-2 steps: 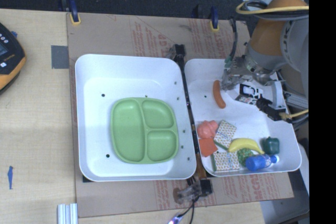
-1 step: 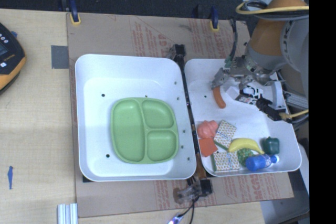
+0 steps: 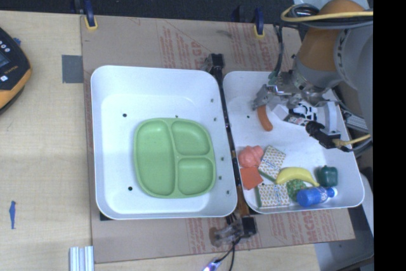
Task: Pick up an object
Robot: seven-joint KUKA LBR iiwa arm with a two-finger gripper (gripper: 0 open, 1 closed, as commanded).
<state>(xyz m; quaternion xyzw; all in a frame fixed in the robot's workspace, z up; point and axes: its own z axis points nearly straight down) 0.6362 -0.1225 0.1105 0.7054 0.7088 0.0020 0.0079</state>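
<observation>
Looking down at a slant, the camera view takes in a light wooden desk (image 3: 44,155) covered with a brown cardboard sheet, on which two shallow white bins sit side by side, their inner walls touching.

The left bin (image 3: 114,98) holds a pale green divided plate (image 3: 173,157) with three compartments, lying flat near the bin's middle.

The right bin (image 3: 244,89) holds a cluster of small things along its near edge: a pink lump (image 3: 251,155) on top of an orange-red piece (image 3: 249,178), two patterned packets (image 3: 273,160), a yellow banana (image 3: 296,174), a green broccoli-like piece (image 3: 295,187), a blue bottle (image 3: 314,196) lying on its side, and a dark green cup (image 3: 328,175). Apart from the cluster, farther up the bin, lies an orange sausage (image 3: 264,118), tilted.

The grey arm (image 3: 342,41) reaches in from the right over the far part of the right bin. Its tool (image 3: 269,97) hangs just above the sausage's upper end. Whether the tool is wide or narrow cannot be told, and nothing is seen held in it.

At the far left of the desk, a yellow and black device (image 3: 9,70) lies partly out of frame.
</observation>
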